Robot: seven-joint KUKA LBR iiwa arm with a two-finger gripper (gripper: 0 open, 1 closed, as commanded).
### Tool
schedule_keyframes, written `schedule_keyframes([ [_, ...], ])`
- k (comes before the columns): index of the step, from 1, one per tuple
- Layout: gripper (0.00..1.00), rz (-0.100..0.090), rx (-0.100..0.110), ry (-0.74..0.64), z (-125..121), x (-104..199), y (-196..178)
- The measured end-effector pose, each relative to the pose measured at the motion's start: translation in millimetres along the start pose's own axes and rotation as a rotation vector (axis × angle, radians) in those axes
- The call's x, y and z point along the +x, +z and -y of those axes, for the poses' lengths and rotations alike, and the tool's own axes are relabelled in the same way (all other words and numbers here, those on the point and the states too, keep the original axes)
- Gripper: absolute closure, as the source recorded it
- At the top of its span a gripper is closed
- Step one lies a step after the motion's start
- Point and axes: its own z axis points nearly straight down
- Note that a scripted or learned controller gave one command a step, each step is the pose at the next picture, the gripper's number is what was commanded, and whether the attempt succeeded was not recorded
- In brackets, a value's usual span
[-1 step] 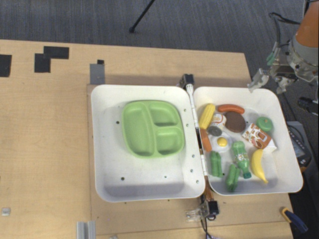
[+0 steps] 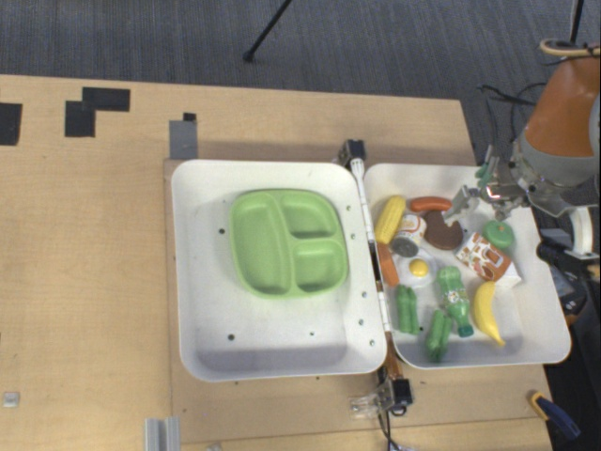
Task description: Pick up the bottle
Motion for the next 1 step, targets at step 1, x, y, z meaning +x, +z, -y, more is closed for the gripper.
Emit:
schedule_keyframes([
  [1, 0.0, 0.007, -0.017, 0.136, 49.3, -4.0, 72.1],
])
